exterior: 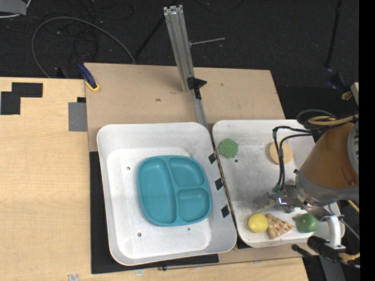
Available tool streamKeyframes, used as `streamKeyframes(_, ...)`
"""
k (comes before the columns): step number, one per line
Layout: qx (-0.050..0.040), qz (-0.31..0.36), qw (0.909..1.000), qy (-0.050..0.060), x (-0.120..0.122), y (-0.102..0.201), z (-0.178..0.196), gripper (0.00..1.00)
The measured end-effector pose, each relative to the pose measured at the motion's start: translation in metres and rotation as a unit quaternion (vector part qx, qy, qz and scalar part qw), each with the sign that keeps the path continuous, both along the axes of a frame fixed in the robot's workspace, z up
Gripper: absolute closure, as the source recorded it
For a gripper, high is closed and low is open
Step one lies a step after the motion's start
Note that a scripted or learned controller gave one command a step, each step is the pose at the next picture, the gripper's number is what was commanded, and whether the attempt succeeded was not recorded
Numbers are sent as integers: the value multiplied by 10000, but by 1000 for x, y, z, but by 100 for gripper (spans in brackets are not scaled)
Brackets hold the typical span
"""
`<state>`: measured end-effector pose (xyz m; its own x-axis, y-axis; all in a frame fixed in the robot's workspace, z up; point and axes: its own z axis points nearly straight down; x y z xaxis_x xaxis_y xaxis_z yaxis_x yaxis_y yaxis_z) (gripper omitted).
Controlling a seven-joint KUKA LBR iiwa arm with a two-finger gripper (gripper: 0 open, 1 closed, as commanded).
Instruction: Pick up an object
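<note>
objects for picking: five in the right bin [258, 134]. green ball [228, 148] at 11 o'clock, tan disc [280, 153] at 1, yellow lemon [258, 223], pizza slice [279, 226] and green fruit [307, 222] bunched at 5 to 6, likely pooled near the arm. gripper [285, 200] low above that cluster; jaws' state cannot be told. left bin [111, 157]: one teal divided plate [174, 189], central. counter [41, 180] bears both bins.

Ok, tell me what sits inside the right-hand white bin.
The right-hand white bin holds a green bumpy ball, a tan disc, a yellow lemon, a pizza slice and a green round fruit. The arm covers its right part.
</note>
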<state>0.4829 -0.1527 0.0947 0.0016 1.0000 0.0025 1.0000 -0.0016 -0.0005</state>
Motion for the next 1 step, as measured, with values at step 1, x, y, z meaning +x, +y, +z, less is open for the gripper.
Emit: streamKeyframes(1,24,-15,10000,-7,1,1,12,100)
